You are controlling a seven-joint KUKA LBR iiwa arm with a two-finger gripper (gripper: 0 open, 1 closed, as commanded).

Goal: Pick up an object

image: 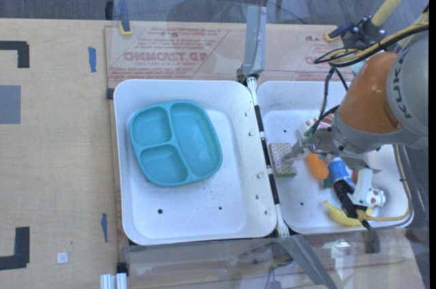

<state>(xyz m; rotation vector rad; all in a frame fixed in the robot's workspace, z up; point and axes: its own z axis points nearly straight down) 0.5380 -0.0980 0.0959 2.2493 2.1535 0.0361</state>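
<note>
Banana (pixel 338 214): one, yellow, at the near edge of the right bin (pixel 294 202).
Bins: two, white, side by side.
Sponge (pixel 281 159): one, speckled with a green edge, by the right bin's left wall.
Orange piece (pixel 317 165): one, just right of the sponge.
Plate (pixel 176 143): one, teal, three compartments, alone in the left bin (pixel 204 213).
Gripper (pixel 300 148): low in the right bin, at the sponge's right edge; whether it is spread or closed cannot be told.
Arm (pixel 371 100): one, orange band over the right bin.
</note>
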